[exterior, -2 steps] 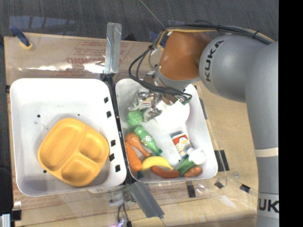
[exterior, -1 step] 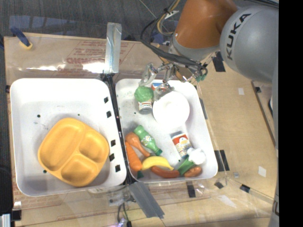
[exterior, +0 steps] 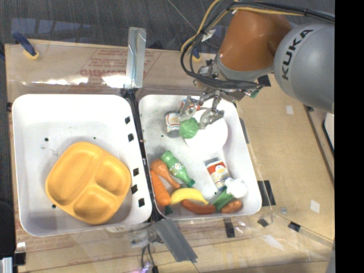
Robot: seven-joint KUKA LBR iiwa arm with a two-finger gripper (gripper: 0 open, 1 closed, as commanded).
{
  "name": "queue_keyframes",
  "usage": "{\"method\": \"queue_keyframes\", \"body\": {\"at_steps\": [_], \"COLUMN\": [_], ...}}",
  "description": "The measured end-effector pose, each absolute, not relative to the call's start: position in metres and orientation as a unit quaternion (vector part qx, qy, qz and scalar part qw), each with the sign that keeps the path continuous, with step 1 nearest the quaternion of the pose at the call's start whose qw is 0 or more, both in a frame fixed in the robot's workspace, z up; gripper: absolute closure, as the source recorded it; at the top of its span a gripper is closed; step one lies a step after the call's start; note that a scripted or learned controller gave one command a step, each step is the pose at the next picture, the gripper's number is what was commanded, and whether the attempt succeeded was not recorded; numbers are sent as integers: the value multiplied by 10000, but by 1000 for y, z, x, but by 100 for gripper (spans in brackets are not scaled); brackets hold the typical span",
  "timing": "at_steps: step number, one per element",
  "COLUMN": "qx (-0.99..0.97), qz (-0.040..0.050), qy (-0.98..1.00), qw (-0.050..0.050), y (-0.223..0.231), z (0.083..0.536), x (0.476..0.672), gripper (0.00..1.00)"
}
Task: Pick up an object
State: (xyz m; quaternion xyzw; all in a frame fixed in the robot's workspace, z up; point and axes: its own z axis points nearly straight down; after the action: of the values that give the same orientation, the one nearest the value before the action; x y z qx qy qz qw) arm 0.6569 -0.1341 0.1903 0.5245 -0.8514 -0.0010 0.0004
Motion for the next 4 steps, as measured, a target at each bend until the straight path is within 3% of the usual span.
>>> {"method": "queue_keyframes", "body": {"at_steps": [1,2,3,4], "qx": [6068,7427,7931,8348], "qz": [3,-7,18,16], "qy": [-7948,-6696,-6091,-5506], "qw": [-11,-6,-16,1], "y": [-200,-208,-188,-202], "z": [163,152,237,137], "x": [657,645,656,653], "gripper": [100,100,100,100]}}
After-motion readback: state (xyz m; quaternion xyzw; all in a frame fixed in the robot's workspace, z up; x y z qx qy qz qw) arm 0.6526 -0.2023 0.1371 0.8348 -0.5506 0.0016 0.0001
